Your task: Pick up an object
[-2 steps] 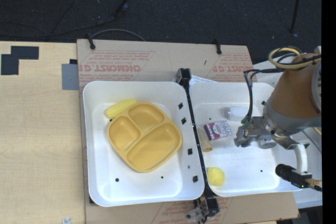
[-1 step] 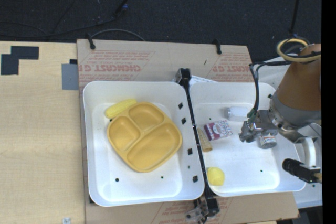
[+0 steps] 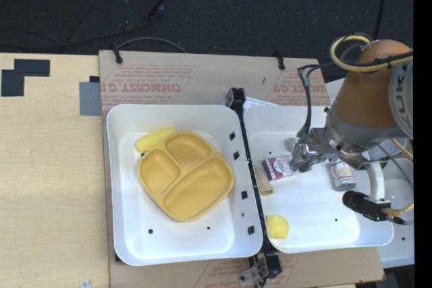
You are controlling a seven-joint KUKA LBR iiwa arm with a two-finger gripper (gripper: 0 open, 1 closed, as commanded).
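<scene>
Your hand (image 3: 302, 157) hangs at the edge of the purple packet (image 3: 277, 168); you cannot tell whether it is apart or together. An off-centre grip may just shove it aside.

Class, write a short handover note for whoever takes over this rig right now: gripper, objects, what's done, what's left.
Gripper: low in the right white bin, beside the small maroon-and-white packet; grasp unclear.
A small metal can, tan block and yellow ball lie in that bin too.
Left white bin: yellow divided plastic tray, yellow banana-shaped piece.
Done: approach.
Left: grasp and lift one object.
</scene>
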